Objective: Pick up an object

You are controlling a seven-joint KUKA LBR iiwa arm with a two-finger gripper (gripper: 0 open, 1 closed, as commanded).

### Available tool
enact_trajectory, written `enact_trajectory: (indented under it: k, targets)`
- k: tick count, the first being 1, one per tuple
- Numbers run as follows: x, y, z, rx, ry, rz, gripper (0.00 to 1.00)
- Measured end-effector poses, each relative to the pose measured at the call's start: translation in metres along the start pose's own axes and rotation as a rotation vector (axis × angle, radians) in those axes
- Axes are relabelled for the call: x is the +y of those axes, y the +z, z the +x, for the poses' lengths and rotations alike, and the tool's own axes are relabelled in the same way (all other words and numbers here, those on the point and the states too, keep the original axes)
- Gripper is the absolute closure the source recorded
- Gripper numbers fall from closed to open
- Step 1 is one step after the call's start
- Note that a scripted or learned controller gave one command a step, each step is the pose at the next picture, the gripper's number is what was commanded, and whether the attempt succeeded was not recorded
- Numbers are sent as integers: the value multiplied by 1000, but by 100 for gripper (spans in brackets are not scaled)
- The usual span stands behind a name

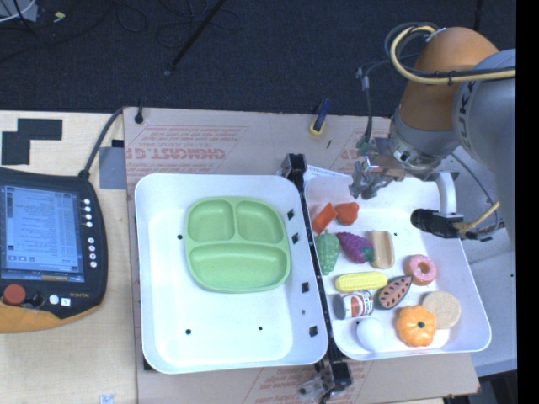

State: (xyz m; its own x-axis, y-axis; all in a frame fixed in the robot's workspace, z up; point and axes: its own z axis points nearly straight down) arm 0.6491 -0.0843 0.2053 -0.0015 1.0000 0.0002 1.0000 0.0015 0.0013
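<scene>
Carrot (322, 217) and red pepper (347, 213) are seen at the right bin's (472, 305) eleven o'clock corner, side by side and nearest the gripper (367, 183), which hangs just above them toward one o'clock; whether it is open or closed cannot be told. Grapes (354, 245), corn (360, 281), a can (357, 305), a donut (420, 269) and a pumpkin (415, 326) are crowded lower down. The pepper is judged the easiest pick: a straight descent should be made, centred on it and clear of the carrot.

grey arm (472, 116) over right bin (472, 297) of toy food, green tray (237, 244) in left bin (168, 310)
</scene>
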Motion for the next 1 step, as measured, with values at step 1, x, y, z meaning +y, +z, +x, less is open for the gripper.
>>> enact_trajectory:
  k: [1]
  targets:
    - [0, -24, -1, 0, 0, 1, 100]
